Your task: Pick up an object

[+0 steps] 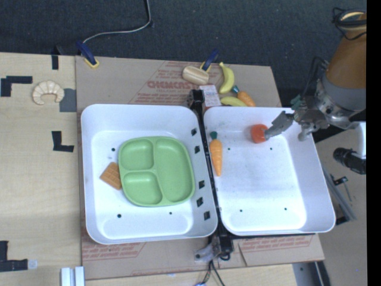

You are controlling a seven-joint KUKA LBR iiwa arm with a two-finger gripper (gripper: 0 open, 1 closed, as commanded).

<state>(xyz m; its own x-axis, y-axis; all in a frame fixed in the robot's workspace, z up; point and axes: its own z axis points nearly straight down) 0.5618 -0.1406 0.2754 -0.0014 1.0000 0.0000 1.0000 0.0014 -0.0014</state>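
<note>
The small round red-orange toy fruit point(258, 133) lies in the right-hand white bin point(309, 219), upper right of the frame, touching or just left of the pincer point(289, 125), whose fingers stand spread, nothing between them.

Croissant point(47, 92) on bench; bananas point(227, 83) behind bins.

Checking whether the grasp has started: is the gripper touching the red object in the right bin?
Cannot tell. In the camera view the gripper has a finger tip overlapping the edge of the red object, but the slanted angle could hide a height gap.
</note>
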